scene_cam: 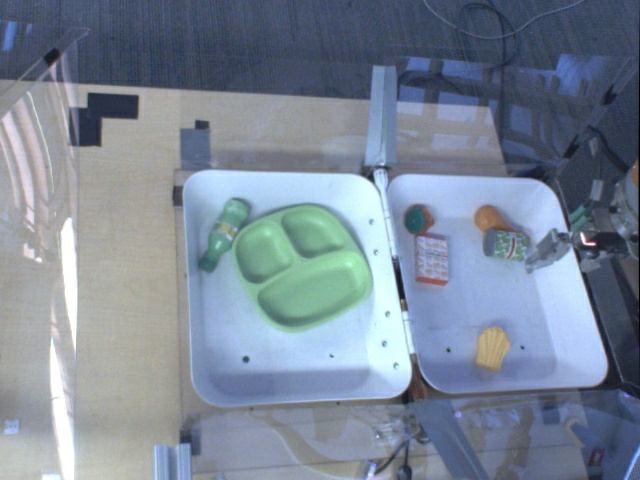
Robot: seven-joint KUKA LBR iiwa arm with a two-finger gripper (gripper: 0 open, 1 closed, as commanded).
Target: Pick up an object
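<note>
gripper [549, 249]: jaws state cannot tell, at 3 o'clock of right bin [560, 368] | small can [506, 245]: light, stiff, slippery; grasp across round sides

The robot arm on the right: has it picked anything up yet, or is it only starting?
Nothing looks picked up yet. The gripper sits at the right bin's right edge, beside the small can. The can, orange ball, red-and-white box and yellow piece all lie in that bin. The whole pick remains.

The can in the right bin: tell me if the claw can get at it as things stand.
Probably yes. The claw sits just right of the can, with bare bin floor between them. The orange ball lies close behind the can and could get bumped.
</note>
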